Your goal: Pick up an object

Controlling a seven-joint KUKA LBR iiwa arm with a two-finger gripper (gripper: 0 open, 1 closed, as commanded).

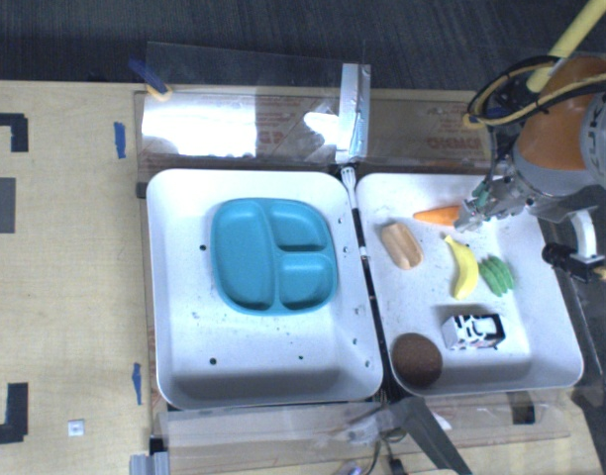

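My gripper [478, 209], finger spacing impossible to tell, hangs touching the tapered orange plastic carrot's [439, 216] right end, beside the curved yellow plastic banana [463, 267]; gripping that narrow end, I judge, risks slipping.

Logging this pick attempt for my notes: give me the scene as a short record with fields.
left bin: blue divided tray
right bin: carrot, bread roll, banana, green vegetable, black-and-white object, brown ball
gripper: over right bin's far side, at carrot's right end
grasp: cannot tell
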